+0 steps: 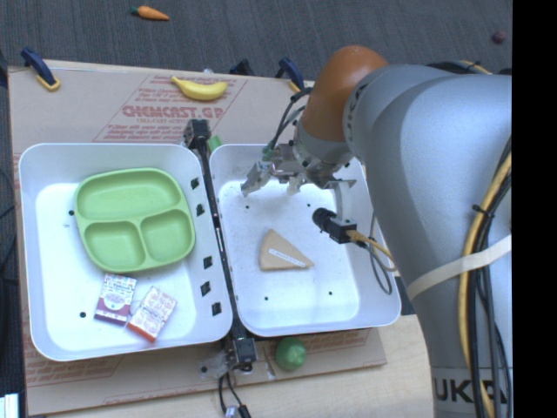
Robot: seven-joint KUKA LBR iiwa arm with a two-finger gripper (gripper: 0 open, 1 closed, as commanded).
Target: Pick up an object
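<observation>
My gripper hangs over the back part of the right bin, fingers spread apart with nothing between them. A tan wedge-shaped block lies on the floor of that bin, a little in front of the gripper and apart from it. In the left bin sits a green divided plate. Two small printed packets lie side by side in front of the plate.
A toy banana lies on the cardboard behind the bins. A green ball rests on the bench just in front of the right bin. The black divider runs between the bins. An orange carrot is on the floor beyond.
</observation>
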